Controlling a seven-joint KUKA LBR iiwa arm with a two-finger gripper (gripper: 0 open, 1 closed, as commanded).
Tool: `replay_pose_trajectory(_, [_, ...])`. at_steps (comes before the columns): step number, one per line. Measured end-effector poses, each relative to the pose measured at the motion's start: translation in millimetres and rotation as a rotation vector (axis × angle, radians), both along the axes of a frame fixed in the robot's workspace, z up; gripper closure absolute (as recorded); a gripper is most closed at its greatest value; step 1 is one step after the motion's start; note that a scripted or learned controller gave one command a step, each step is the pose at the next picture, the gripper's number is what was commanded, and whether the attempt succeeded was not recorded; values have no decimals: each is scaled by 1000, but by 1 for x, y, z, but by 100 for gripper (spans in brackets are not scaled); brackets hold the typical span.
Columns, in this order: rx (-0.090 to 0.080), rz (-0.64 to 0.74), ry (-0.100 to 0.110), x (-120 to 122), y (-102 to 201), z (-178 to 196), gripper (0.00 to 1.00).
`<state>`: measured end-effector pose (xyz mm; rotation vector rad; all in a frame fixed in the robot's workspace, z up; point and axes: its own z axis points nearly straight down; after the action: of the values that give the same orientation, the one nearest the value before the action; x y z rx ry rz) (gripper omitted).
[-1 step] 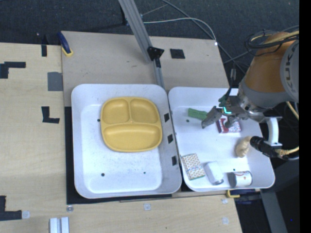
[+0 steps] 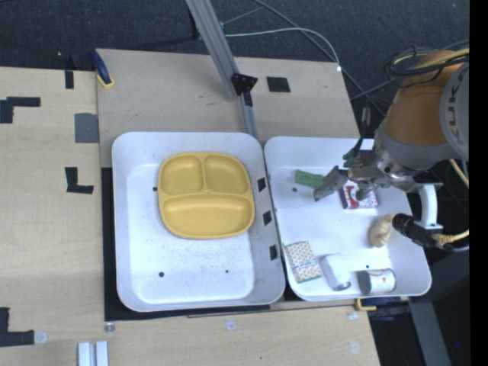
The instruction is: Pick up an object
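My gripper hangs over the upper middle of the right bin and stands open. One finger reaches out to the left, just right of a green object. A red and white packet lies right under the gripper, partly hidden by it. I see nothing held between the fingers. Lower in the bin lie a tan lump, a checkered packet, a grey cylinder and a white tube with a dark cap.
The left bin holds a yellow divided plate. A grey metal pole slants in from the top, ending between the bins. Cables run behind the bench at top right.
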<state>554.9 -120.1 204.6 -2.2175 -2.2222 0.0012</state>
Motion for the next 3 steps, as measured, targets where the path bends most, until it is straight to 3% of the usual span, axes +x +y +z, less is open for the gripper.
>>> replay_pose_trajectory(2, [0,-1,5,-14,7,-93,0])
replay_pose_trajectory(3, [-3,-2,-2,-13,6,-119,0])
